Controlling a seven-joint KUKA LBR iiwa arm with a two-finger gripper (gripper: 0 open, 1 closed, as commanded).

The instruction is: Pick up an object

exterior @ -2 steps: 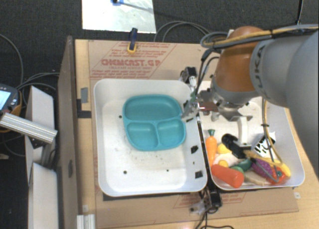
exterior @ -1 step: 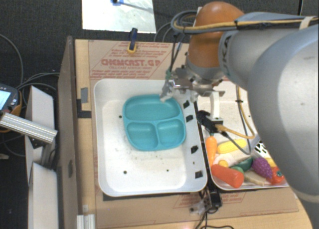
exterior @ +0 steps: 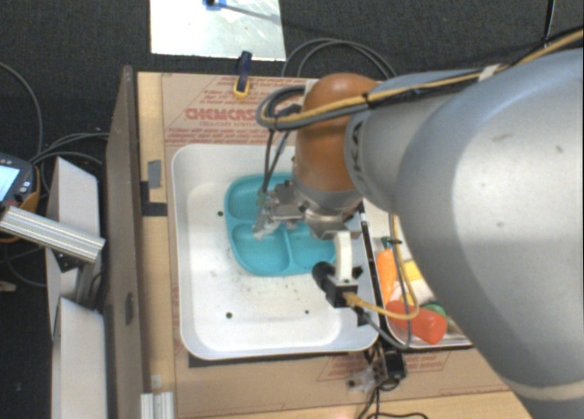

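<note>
**Over the blue tray, left bin**

My arm comes in from the right and covers most of that side of the view, grey, with the orange band sitting just above my wrist. Black and yellowish cables loop off the band toward the top of the bench.

My gripper is down in the left bin, low over a blue tray. The metal tip sits against the tray's upper left part, right at its inner divider. I cannot tell whether it is released or clenched; the wrist hides too much, and I see nothing clearly caught in it.

The blue tray lies flat on the bin floor, in the upper right part of the left bin, close to the wall shared with the other bin. It has dividing ridges and separate compartments. My wrist covers its upper right part.

Right bin: mostly under my arm. Showing at its near edge are an orange object, a yellowish one beside it, and a red piece with a bit of green.

The bins rest on brown cardboard with red printing.
</note>
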